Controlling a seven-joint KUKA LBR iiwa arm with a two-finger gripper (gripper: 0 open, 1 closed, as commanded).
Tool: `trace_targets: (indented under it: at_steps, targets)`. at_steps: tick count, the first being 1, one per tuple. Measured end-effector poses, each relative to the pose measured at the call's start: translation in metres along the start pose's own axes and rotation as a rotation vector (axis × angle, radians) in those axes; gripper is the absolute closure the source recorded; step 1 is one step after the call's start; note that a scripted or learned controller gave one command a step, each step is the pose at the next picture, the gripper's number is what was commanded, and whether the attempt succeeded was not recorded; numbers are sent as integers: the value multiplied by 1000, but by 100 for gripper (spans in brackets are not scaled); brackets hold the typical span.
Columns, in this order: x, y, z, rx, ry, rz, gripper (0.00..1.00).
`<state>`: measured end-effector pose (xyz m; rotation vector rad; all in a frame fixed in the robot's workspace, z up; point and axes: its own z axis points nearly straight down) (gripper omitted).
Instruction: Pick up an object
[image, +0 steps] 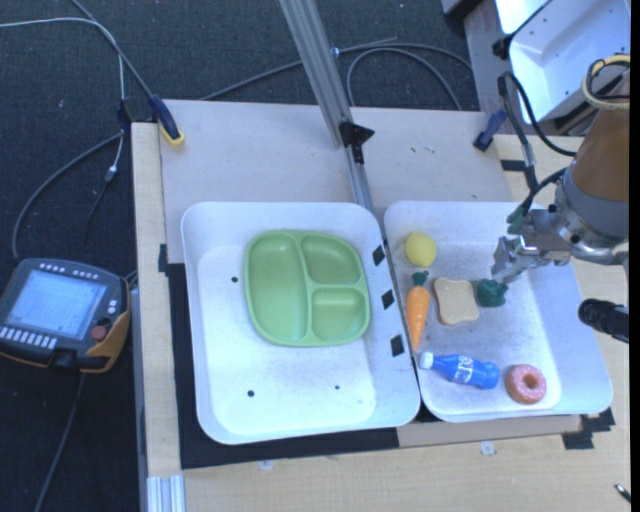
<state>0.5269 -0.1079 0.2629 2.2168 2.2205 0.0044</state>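
Camera view: right bin (590, 345) holds a lemon (420, 248), carrot (416, 310), bread slice (456, 301), blue bottle (462, 369) and pink doughnut (526, 383). Gripper (505, 270) hangs just right of the bread, above a dark green object (491, 293); cannot tell its finger state. Left of the bread, a green divided plate (306, 288) sits in the left bin (215, 400).

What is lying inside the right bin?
Right bin: a lemon, carrot, bread slice, blue bottle, donut, and a dark green thing partly covered by the hand.
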Motion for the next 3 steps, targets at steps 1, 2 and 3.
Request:
trace_targets:
  at_steps: [1,2,3]
  targets:
    - [48,26,8,3,1,-3,100]
    - [96,37,4,3,3,-5,100]
    - [154,53,3,2,3,-5,100]
